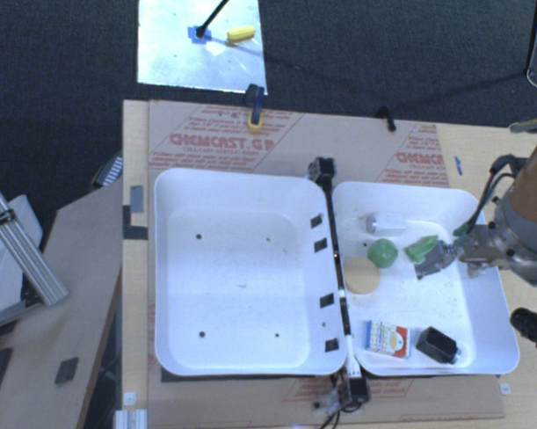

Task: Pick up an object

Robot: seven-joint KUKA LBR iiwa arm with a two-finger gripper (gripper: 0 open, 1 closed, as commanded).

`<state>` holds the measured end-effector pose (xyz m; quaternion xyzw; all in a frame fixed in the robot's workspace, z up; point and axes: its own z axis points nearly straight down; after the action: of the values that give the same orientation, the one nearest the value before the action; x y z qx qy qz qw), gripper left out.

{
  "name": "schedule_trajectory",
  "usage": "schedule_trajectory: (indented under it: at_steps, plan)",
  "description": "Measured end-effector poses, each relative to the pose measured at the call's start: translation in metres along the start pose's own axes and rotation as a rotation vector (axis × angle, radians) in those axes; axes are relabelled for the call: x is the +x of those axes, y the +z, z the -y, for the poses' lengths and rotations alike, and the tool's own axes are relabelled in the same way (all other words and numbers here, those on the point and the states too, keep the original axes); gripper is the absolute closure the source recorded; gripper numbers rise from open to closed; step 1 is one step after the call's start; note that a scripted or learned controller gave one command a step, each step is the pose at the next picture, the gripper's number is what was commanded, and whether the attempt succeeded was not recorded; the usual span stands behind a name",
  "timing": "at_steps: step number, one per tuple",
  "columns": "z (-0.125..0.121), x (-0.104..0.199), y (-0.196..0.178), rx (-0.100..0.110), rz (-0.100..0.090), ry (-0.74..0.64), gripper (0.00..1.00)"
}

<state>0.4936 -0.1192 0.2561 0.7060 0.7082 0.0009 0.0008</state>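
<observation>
The left bin (240, 279) is seen bare on the bench, and the objects are gathered in the right bin (488, 344). Going rightward there, a tan disc (361, 276) lies near the divider with a green ball (382, 253) touching its upper edge, and a small clear item (384, 224), too pale to identify, is set above them near the far wall. A small printed carton (388, 338) and a black block (437, 345) rest near the front wall. A green flat piece (420, 249) lies right of the ball, and the gripper (432, 262) is placed just beside it, low over the bin floor, with the arm (523, 229) reaching in from the right

Whether the fingers are spread or closed cannot be told, as they blur into a grey mass, and nothing can be confirmed between them. The task is judged unfinished: every object appears to rest on the bin floor, none lifted. A grasp and a lift remain to be done. The arm is cut off at the right edge, and the green piece is partly covered by the gripper, so contact between them cannot be settled
</observation>
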Motion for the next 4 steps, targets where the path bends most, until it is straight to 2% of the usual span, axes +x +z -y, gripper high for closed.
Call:
schedule_trajectory:
  at_steps: [1, 2, 3, 4]
  plan:
    - [-0.001, 0.000, -0.011, -0.003, 0.000, -0.002, 1.00]
    - [0.005, 0.015, -0.160, -0.018, 0.003, -0.004, 1.00]
    - [-0.014, 0.058, -0.052, 0.008, -0.002, -0.005, 1.00]
    - [0.000, 0.076, -0.277, -0.019, 0.000, -0.004, 1.00]
